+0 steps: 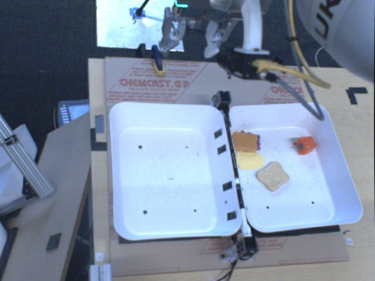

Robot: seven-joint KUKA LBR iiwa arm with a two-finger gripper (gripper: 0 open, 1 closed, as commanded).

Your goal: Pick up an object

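Orange and tan, that's what sits in the right bin (345, 204): a small orange-red piece (304, 145) toward its upper right, an orange block with a purple edge (246, 141) hard against the divider, a pale yellow disc (251, 161) touching just below it, and a beige toast-shaped piece (273, 176) just beside the disc, lower down. The left bin (170, 174) lies alongside, centre-left of the frame. Up at the top centre the gripper (193, 34) hangs high over the cardboard sheet (176, 81), beyond both bins, its two fingers spread apart with nothing between them. To my eye the pick hasn't begun. Best bet looks like the orange-red piece, standing well apart from the rest: centre over it, keep the fingers wide, descend straight. The block and disc crowd each other and the wall, a riskier grab.
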